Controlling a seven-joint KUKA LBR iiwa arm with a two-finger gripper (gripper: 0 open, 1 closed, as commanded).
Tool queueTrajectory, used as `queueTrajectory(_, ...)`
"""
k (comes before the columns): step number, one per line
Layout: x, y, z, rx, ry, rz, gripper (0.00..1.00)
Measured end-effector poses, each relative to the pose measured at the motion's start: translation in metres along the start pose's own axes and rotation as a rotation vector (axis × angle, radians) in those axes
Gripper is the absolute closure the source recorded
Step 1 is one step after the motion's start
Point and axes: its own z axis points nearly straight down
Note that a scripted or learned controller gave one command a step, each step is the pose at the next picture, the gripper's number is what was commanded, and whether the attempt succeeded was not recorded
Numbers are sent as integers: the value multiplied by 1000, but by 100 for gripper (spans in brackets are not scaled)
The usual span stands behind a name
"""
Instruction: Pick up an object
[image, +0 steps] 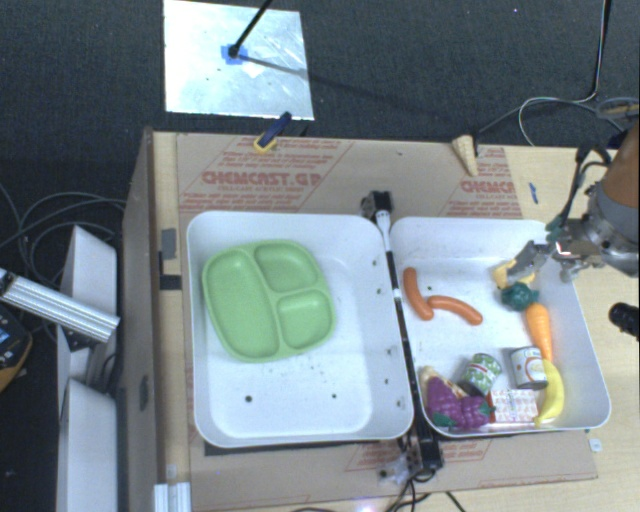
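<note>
Reaching in from the right, the gripper hovers over the right bin, its tip just above a small teal toy; whether it grips anything cannot be told. Beside it lie a carrot, two sausages and a banana. A green plate fills the left bin.

The arm is cut off by the right edge. The gripper is blurry at its tips. The purple grapes hide part of a small box. The can labels are too small to read.
</note>
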Motion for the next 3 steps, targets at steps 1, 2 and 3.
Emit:
queueTrajectory(1,39,-30,133,0,0,1,0)
queueTrajectory(2,44,24,95,-2,0,-1,0)
queueTrajectory(3,61,-52,106,2,1,2,0)
